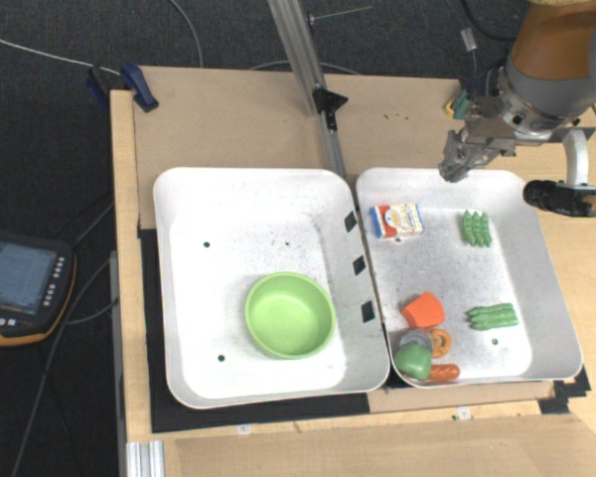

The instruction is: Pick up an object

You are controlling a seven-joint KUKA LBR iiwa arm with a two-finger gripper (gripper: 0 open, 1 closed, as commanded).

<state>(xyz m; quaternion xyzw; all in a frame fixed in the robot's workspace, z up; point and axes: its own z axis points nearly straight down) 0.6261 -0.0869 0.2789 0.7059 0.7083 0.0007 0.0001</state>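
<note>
My gripper [455, 168] hangs over the far rim of the right bin [546, 266], with nothing seen between its fingers. Below it in that bin lie a small red, white and blue carton [395, 220], a green ridged piece [476, 229] and another green ridged piece [493, 316]. Nearer the front sit an orange block [423, 310], an orange ring [441, 342], a green and grey rounded toy [413, 357] and a red piece [443, 372]. The carton is the closest object to the gripper, down and to its left.
The left bin [189, 266] holds a green bowl [289, 314]. A slanted metal post [300, 48] rises behind the bins. A black fitting [556, 197] juts in at the right bin's far right edge. A handheld pendant [20, 286] lies off the bench at left.
</note>
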